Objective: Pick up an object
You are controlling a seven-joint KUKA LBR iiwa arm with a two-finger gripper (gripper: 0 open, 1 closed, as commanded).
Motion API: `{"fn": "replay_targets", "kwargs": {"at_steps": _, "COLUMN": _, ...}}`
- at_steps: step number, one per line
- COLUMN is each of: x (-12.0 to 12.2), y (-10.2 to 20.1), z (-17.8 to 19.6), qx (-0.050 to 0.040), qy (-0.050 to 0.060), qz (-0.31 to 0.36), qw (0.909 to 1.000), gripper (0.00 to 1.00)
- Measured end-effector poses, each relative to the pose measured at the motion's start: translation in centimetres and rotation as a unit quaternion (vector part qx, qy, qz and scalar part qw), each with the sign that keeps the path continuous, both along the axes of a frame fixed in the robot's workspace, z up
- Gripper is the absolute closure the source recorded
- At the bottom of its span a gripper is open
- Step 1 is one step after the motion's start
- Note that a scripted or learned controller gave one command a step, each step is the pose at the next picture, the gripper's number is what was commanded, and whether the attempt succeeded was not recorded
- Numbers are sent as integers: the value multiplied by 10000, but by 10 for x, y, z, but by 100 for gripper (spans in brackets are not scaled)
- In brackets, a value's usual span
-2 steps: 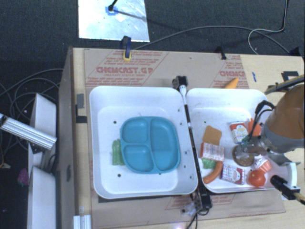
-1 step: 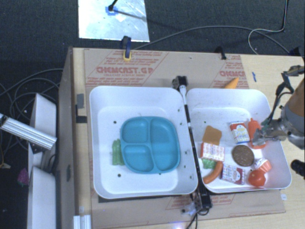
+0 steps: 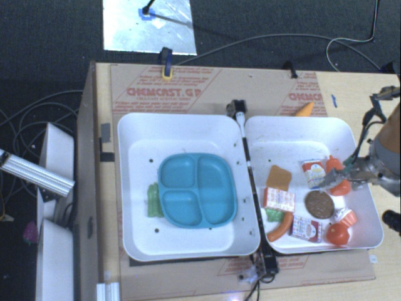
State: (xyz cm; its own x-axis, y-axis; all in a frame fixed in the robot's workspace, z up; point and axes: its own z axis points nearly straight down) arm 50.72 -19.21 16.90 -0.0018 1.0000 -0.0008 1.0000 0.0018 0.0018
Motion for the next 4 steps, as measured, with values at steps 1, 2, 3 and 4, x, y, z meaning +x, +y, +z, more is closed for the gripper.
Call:
{"fn": "replay_targets", "kwargs": {"at_steps": 1, "x": 62, "y": 15, "z": -74, "qx": 16, "qy": -36, "qz": 23, "qw": 10000, "gripper": 0}}
{"fn": "replay_targets", "kwargs": {"at_steps": 2, "x": 149, "y": -14, "z": -47, "qx": -7, "qy": -19, "qz": 17, "qw": 10000, "gripper": 0}}
{"fn": "replay_targets", "kwargs": {"at_steps": 3, "x": 116, "y": -15, "z": -77, "qx": -14, "qy": -88, "qz": 4, "qw": 10000, "gripper": 0}}
{"fn": "replay_targets", "kwargs": {"at_steps": 4, "x": 100, "y": -14, "z": -61, "qx": -2, "qy": -4, "qz": 1, "qw": 10000, "gripper": 0}}
